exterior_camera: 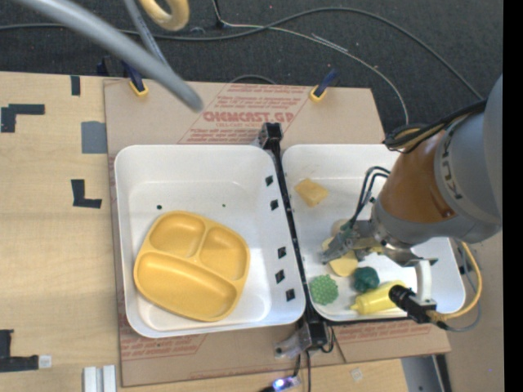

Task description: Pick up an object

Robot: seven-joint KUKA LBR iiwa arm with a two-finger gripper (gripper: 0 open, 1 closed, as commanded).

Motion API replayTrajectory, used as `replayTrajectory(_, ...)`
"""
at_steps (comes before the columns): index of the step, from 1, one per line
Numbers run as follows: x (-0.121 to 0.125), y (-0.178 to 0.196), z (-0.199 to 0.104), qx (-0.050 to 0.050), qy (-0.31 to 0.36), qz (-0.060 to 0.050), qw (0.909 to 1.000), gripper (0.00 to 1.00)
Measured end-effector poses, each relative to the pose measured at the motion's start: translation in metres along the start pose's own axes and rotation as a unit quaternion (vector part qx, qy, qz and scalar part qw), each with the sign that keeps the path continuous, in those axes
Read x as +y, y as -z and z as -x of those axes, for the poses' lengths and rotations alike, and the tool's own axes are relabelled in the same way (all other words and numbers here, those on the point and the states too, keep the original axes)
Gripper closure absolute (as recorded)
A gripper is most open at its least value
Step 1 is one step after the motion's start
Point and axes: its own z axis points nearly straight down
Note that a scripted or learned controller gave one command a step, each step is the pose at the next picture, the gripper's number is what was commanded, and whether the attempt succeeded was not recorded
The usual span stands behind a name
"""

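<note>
The wooden counter (49,235) has a brown cardboard sheet (245,113) under two white bins. The left bin (131,170) holds a yellow tray (192,264). The right bin (343,155) holds small toys: a yellow block (310,192), a green ball (324,288). The claw (343,243) hangs low over them; I cannot tell its state. Dark floor and wires lie behind.

Yellow divided plate (191,265) flat in left bin (131,170), toward front-left corner. Cardboard sheet (245,113) w/ red print under both bins, yellow clamps (137,86) at back corners. Black cables (343,31) on dark floor behind. Black tape marks (82,193) on wood bench, left side.
</note>
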Motion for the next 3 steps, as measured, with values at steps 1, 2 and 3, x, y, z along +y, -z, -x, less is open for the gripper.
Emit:
replayTrajectory(1, -0.003, 0.061, 0.004, 0.0, 0.0, 0.002, 1.0, 1.0)
replayTrajectory(2, -0.001, 0.103, 0.001, 0.0, 0.0, 0.002, 1.0, 1.0)
replayTrajectory(3, 0.01, 0.155, 0.0, 0.0, 0.0, 0.003, 1.0, 1.0)
